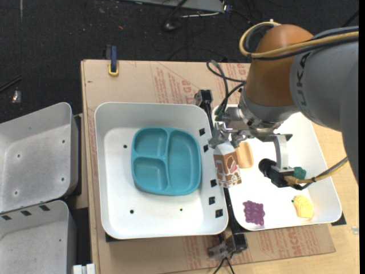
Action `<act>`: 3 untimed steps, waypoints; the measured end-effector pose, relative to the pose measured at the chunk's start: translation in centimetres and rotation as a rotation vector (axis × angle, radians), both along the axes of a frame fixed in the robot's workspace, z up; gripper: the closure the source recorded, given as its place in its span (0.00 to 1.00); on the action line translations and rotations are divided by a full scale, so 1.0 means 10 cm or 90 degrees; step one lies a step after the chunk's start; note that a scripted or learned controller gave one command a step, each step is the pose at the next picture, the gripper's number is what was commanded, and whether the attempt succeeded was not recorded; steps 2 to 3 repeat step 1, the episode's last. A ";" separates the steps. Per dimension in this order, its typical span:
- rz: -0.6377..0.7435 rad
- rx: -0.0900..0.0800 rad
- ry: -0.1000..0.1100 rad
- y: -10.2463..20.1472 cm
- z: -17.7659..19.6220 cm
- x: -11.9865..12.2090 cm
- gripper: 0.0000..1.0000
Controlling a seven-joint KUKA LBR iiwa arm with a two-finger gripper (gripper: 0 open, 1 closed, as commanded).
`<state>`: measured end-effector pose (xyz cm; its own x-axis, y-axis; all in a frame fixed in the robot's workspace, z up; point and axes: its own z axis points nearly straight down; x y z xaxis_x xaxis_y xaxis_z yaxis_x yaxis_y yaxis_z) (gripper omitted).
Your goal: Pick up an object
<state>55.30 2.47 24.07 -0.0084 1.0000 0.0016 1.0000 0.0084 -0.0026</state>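
Beneath the wrist, at the right bin's (328, 170) left edge: pincer (229, 147), finger state not discernible. Directly under it: small brown-and-white carton (227, 169), tan block (245, 154) touching alongside. Further off: purple piece (254, 212), yellow piece (303, 206). Grasp unconfirmed; lift outstanding.

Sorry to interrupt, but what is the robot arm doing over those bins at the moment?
The grey arm's gripper hangs low over the left edge of the right white bin, just above a small brown-and-white carton and a tan block. A purple toy and yellow toy lie nearer the front. The teal divided plate sits in the left bin.
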 end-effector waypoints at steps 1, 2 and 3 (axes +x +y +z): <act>0.000 0.000 0.000 0.50 -0.10 -0.01 1.00; 0.000 0.000 0.000 0.50 -0.10 -0.01 1.00; 0.000 0.000 0.000 0.50 -0.10 -0.01 1.00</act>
